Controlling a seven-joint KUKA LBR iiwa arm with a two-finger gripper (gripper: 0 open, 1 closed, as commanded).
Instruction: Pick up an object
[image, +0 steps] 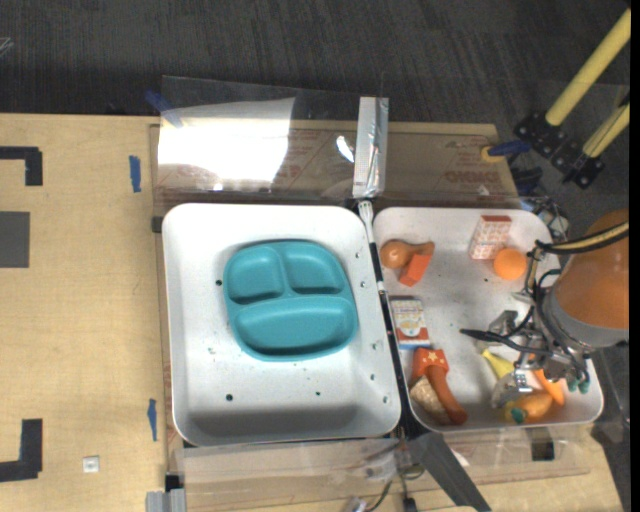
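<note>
The hand (522, 372) sits low in the lower right of the right bin (455, 300), among a yellow piece (497, 364) and an orange carrot (536, 404); whether it is clenched or released I cannot tell. An orange ball (510, 263) and a small carton (489, 236) lie at the bin's upper right, a hot dog (440, 385) at its lower left. A teal plate (290, 298) rests in the left bin (190, 330).

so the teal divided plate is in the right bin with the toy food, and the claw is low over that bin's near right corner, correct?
Not quite. The camera view shows the teal divided plate in the left bin, by itself. The toy food lies in the right bin, and the claw is indeed low over that bin's near right corner.
</note>
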